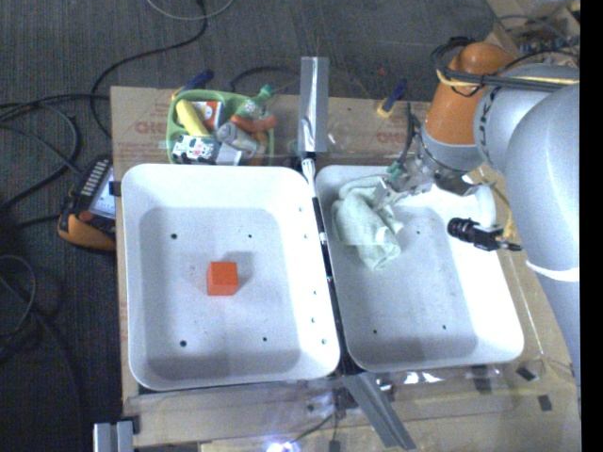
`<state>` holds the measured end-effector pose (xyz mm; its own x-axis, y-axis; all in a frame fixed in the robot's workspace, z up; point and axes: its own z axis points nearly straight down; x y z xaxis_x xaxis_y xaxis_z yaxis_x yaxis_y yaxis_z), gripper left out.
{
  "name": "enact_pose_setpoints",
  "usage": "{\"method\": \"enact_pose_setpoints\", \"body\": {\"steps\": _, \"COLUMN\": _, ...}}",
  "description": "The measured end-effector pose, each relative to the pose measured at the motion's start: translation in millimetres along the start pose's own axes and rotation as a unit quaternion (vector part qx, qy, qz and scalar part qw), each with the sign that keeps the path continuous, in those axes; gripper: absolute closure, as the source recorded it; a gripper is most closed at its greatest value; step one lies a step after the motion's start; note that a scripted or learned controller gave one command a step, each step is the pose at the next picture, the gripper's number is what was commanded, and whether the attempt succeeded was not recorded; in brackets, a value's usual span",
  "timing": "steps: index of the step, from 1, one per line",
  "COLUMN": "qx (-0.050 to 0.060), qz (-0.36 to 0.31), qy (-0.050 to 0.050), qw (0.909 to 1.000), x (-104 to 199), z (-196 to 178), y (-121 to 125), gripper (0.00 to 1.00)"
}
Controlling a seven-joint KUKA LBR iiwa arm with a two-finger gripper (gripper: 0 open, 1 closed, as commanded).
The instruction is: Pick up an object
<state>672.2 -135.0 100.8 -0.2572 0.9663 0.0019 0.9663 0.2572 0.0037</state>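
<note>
White cloth [369,222] bunches under the gripper [396,183], right bin [471,328].

Light falls from above, bright and fairly even. The two white bins [283,182] come close to washing out, with soft grey shadow along their inner walls. The orange cube [222,278] casts almost no shadow. A small glare spot flares at the bench's front edge [283,441]. The dark carpet [57,45] stays dim. The whole picture is slightly soft and grainy.
</note>
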Motion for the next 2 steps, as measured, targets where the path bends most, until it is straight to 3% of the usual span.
{"method": "enact_pose_setpoints", "body": {"steps": 1, "qx": 0.003, "qz": 0.045, "qy": -0.002, "qw": 0.9990, "x": 50.2, "z": -81.9, "y": 9.8, "gripper": 1.00}}
{"method": "enact_pose_setpoints", "body": {"steps": 2, "qx": 0.004, "qz": 0.142, "qy": -0.002, "qw": 0.9899, "x": 65.6, "z": -92.1, "y": 13.5, "gripper": 1.00}}
